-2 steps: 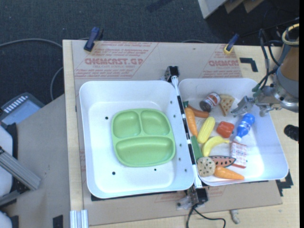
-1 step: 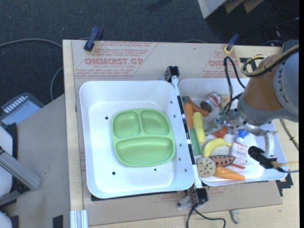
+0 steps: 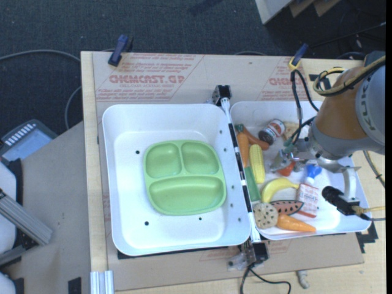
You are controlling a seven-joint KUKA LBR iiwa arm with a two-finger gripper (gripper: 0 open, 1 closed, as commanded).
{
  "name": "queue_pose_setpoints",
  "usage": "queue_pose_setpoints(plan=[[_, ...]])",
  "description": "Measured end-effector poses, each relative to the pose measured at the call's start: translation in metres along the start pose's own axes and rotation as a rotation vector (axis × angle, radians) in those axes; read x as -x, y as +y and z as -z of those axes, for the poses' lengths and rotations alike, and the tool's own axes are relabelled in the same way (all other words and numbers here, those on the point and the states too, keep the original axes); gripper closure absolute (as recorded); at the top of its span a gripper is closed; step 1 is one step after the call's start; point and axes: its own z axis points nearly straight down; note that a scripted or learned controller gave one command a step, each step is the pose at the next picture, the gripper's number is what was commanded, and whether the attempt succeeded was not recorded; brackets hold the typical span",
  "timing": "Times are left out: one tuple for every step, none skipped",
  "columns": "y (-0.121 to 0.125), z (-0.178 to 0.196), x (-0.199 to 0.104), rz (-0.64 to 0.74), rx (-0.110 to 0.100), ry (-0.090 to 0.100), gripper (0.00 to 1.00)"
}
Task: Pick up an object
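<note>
Bins (image 3: 122, 182) number two: one green plate (image 3: 185, 177), two carrots (image 3: 295, 225); end effector (image 3: 293, 158) state unclear.

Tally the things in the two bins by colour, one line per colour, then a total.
Green: 1, the green divided plastic plate
Yellow: 2, yellow corn cob, yellow banana
Orange: 2, orange carrot, long orange carrot
Total: 5 clearly told; the rest are too jumbled to sort.

A light wooden bench (image 3: 184, 78) is covered by a printed sheet. Two shallow white bins, left bin (image 3: 122, 182) and right bin (image 3: 355, 222), are placed on it, touching side by side.
</note>
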Motion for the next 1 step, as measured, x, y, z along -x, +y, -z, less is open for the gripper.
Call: queue_pose_setpoints(plan=[[-0.0510, 0.0898, -0.0593, 0.002, -0.003, 0.001, 1.00]])
